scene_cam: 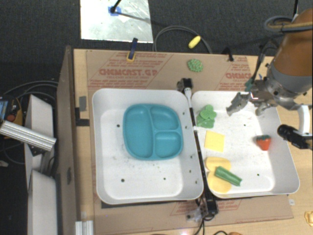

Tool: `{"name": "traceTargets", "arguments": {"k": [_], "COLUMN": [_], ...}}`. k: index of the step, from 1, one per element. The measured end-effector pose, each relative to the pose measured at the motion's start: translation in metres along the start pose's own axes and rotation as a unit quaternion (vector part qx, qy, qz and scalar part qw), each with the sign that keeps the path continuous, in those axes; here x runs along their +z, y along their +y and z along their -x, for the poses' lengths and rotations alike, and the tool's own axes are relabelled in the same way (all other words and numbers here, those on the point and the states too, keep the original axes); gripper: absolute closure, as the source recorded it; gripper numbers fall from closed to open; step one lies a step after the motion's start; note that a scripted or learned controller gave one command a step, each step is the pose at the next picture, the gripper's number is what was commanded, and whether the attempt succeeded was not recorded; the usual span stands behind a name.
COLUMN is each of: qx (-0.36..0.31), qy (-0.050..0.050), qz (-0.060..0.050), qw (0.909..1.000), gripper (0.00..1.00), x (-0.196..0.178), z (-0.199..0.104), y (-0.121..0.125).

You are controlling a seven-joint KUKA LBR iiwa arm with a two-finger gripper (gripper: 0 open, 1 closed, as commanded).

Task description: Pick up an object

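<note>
Toy foods, green cluster (207, 116) and yellow square (214, 141), lie below the gripper (248, 103), its fingers apart.

Robotics lab. Bench (122, 65) covered in printed cardboard, two white bins (105, 131) clamped side by side at centre. Loose cables (29, 89) at 9 o'clock, foil sheet (115, 13) on dark carpet at 12.

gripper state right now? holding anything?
Gripper: jaws spread open, nothing between them. It hangs over the back of the right bin, above bare floor, apart from the green piece and the red piece.
</note>
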State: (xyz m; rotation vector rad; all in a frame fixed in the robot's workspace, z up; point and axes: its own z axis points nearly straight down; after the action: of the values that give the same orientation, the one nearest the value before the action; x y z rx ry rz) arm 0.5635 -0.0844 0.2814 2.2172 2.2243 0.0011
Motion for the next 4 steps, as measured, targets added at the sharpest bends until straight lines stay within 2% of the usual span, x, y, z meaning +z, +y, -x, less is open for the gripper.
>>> {"name": "traceTargets", "arguments": {"k": [1,2,3,4], "qx": [0.001,0.001,-0.001,0.002], "qy": [0.0,0.0,-0.001,-0.001], "qz": [-0.004,-0.002,0.004,0.002], "qw": [1.0,1.0,1.0,1.0], "gripper": [0.0,0.0,0.0,0.0], "x": [0.139,0.2,0.195,0.195], "z": [0.017,0.017,0.022,0.085], "y": [0.018,0.01,0.078,0.106]}}
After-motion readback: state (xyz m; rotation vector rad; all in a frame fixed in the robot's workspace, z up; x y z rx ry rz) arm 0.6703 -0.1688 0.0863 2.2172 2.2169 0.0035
